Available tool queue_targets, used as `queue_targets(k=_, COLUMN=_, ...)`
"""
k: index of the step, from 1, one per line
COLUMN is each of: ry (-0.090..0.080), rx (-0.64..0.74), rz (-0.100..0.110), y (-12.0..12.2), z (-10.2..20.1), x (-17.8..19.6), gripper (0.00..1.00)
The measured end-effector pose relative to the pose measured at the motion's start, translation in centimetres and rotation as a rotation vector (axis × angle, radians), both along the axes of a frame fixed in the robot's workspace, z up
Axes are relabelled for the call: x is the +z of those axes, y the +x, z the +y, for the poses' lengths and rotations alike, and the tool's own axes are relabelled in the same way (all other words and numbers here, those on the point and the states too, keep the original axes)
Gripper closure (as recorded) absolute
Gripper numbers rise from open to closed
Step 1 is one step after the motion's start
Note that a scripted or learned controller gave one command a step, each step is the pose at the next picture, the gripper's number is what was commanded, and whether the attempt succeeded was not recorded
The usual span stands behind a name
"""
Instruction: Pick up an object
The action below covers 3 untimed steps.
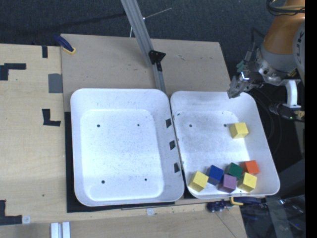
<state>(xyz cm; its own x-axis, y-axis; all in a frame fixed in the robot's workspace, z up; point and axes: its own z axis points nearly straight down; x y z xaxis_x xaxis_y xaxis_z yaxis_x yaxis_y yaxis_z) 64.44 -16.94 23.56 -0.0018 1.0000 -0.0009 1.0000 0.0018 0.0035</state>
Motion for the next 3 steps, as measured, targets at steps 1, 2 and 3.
queue_targets(k=1, ry=0.003, rx=0.004, rz=0.004, y=-2.0, z=5.4, x=0.8, gripper=1.0)
queue_targets(k=2, ry=0.002, rx=0.003, rz=0.007, y=-3.8, z=9.8, x=-0.3, gripper=1.0)
queue_targets(k=3, ry=0.003, rx=0.005, rz=0.006, y=-5.9, z=15.0, x=0.7, gripper=1.0)
